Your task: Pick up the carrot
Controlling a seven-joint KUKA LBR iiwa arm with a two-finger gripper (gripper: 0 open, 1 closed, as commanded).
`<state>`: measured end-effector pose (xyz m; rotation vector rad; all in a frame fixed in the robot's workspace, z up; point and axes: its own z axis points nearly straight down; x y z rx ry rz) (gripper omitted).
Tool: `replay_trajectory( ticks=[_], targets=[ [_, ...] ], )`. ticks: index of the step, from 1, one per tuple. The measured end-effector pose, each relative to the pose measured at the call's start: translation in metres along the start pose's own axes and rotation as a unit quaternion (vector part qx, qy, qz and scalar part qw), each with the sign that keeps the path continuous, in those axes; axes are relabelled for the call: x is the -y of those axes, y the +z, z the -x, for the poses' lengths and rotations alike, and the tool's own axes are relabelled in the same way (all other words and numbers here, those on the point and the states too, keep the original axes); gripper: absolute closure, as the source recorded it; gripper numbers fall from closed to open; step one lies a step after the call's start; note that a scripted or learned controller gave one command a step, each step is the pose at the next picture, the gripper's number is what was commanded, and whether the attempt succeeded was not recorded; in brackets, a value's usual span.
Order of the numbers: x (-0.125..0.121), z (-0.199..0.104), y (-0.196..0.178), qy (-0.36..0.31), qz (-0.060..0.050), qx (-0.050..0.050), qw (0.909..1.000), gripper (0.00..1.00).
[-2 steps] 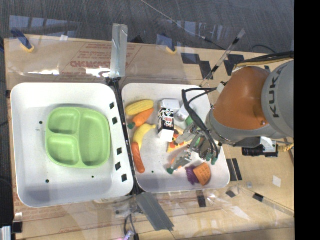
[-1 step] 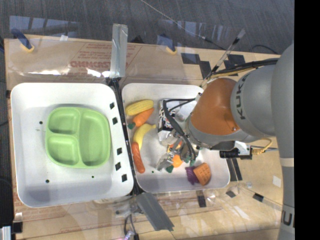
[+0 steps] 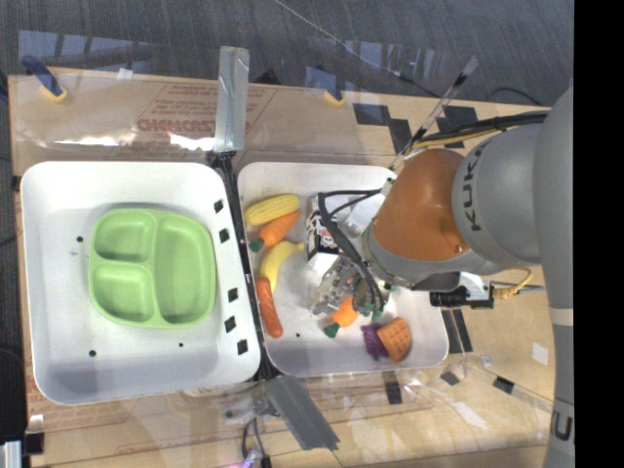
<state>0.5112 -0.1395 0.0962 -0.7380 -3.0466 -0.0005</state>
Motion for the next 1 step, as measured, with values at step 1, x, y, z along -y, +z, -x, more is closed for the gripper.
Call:
replay_trajectory(
  ticks=[1],
  targets=[
    [-0.0263, -0.0156, -0.1012, 0.037, 0.001, 0.005, 0.9993, 1.0]
  ],
)
